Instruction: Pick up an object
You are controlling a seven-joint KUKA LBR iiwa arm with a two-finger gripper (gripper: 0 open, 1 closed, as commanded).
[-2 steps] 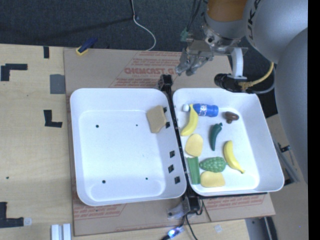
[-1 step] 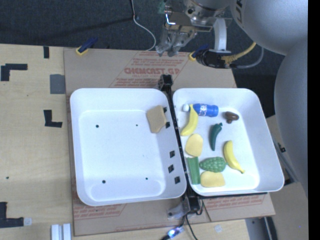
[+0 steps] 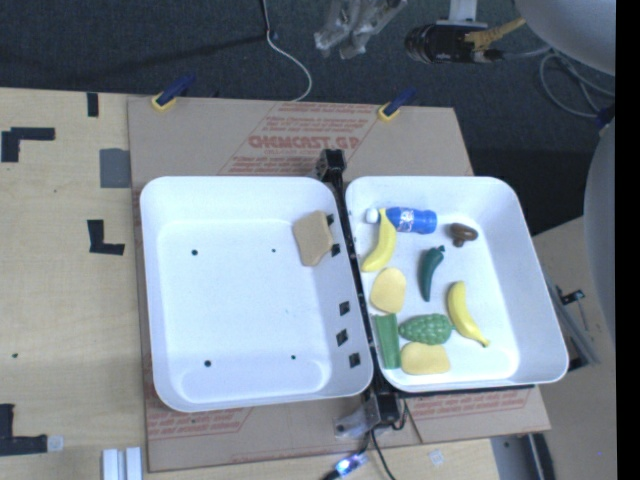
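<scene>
- Hovering high above the table's far edge, the hand (image 3: 345, 30) is well apart from both bins; the approach step has, by judgement, not begun.
- Whether the hand is released or clenched cannot be told; nothing visibly hangs from it.
- Candidate objects lie in the right bin (image 3: 510, 213): two bananas (image 3: 380, 243), a blue bottle (image 3: 412, 220), a green pepper (image 3: 431, 268).
- A tan block (image 3: 313, 238) leans in the left bin (image 3: 165, 268).
- Next move: descend over one object.

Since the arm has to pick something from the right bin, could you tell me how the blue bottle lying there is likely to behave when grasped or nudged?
The blue bottle lies on its side, so a nudge would probably roll it. Its rounded, smooth-looking body may slip between the fingers. It looks small and likely light, and it sits close to a yellow banana, which could get bumped.
</scene>
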